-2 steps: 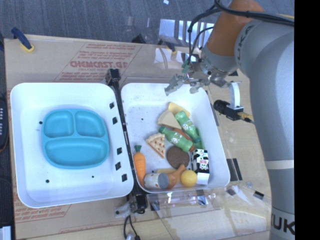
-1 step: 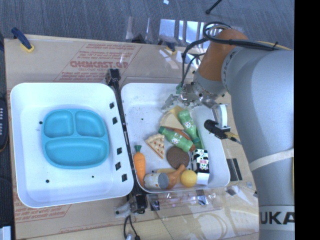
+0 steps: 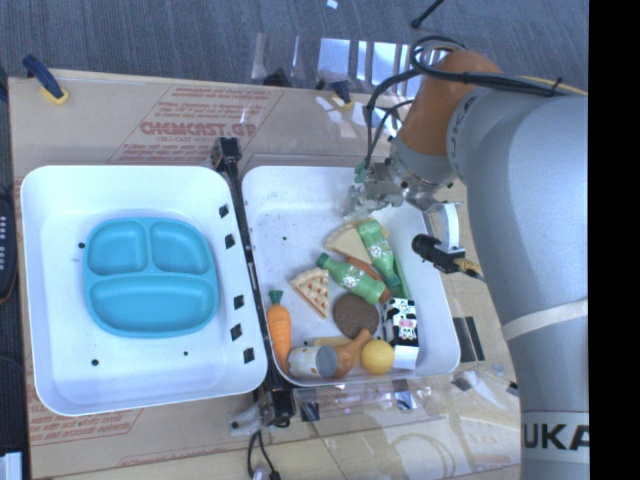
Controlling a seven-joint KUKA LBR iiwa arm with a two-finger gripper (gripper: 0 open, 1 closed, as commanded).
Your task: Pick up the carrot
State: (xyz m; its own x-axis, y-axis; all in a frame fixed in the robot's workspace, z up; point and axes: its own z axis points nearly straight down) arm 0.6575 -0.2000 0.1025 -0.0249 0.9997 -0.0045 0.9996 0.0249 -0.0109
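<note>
Carrot (image 3: 279, 332): a short orange toy root, blunt at the lower end, with a small green top pointing away from the viewer. It lies lengthwise against the left wall of the right bin (image 3: 262, 248), near that bin's front corner, untouched by the arm. Just right of the carrot's lower end lies a grey-capped cylinder (image 3: 313, 359) on its side; beyond it, along the front wall, sit a yellow lemon (image 3: 377, 355) and a black-and-white milk carton (image 3: 402, 325). Right of the carrot's green top lies a waffle wedge (image 3: 312, 290), then a brown round cookie (image 3: 355, 315) and two green bottles (image 3: 366, 263) heaped over a sandwich slice. Gripper (image 3: 366, 194): poised at the right bin's far side, well apart from the carrot; whether its fingers are parted cannot be told. Left of the carrot, across the dividing wall, the left bin (image 3: 50, 268) holds a blue sectioned plate (image 3: 150, 275).
</note>
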